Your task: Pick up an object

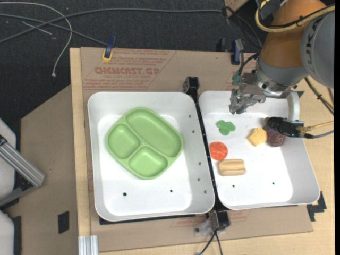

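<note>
The gripper (238, 106) hovers low in the right bin (265, 195); whether it is clenched or released, I cannot tell. A small green piece (226, 126) lies just below-left of it, apart.

Arm (297, 31) comes in from far right, orange band above wrist, elbow high. Wrist bent down. Pincer (239, 106) points straight down, hanging low at the far left end of its reach, nothing visibly gripped.

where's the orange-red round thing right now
In the camera view it lies in the right bin, near that bin's left wall, just above the tan bun-shaped piece and below the small green piece.
</note>
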Motion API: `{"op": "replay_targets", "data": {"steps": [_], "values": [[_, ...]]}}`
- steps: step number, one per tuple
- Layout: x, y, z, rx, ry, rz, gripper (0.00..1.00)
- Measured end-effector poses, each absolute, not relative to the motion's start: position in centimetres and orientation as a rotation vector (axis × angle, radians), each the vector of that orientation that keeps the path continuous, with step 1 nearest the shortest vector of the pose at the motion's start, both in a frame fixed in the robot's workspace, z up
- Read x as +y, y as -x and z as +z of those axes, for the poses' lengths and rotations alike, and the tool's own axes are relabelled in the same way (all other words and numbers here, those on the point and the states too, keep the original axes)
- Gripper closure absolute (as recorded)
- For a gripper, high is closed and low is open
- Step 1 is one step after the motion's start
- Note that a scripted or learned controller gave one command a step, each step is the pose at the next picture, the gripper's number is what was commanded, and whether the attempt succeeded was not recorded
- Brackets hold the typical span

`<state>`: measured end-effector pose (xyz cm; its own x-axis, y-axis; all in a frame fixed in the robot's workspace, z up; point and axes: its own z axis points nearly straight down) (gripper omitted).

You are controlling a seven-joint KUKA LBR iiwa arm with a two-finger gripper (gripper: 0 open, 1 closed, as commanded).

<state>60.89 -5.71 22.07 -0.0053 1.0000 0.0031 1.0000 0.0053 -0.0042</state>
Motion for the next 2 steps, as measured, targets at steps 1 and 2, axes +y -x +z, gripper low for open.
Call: {"op": "replay_targets", "data": {"steps": [1,2], "values": [[-0.3,-58.0,21.7,-2.224,2.211,0.002,1.0],[5.5,-55.6,22.6,-2.224,2.212,0.001,1.0]]}}
